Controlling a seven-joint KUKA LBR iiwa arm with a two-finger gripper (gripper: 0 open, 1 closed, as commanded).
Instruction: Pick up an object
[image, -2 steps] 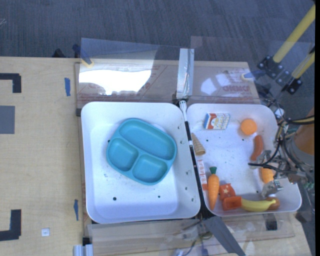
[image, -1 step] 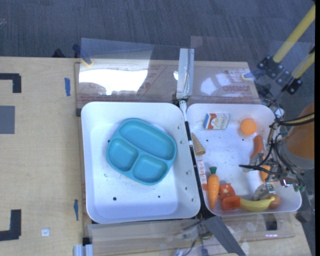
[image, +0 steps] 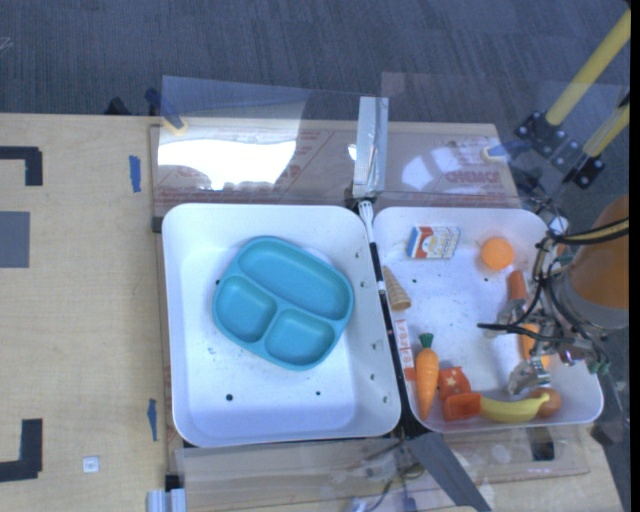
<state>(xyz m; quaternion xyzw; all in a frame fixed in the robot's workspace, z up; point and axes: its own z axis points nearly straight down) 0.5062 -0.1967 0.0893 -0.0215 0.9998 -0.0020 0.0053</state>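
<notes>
Yellow banana (image: 513, 406) lies just under the gripper (image: 527, 378) in the right bin (image: 470, 300). Its grip state: cannot tell.

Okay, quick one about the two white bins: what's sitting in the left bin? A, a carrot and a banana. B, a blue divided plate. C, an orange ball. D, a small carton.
B: the blue divided plate lies alone in the left bin, while the carrot, banana, orange ball and carton are all in the right bin.
</notes>
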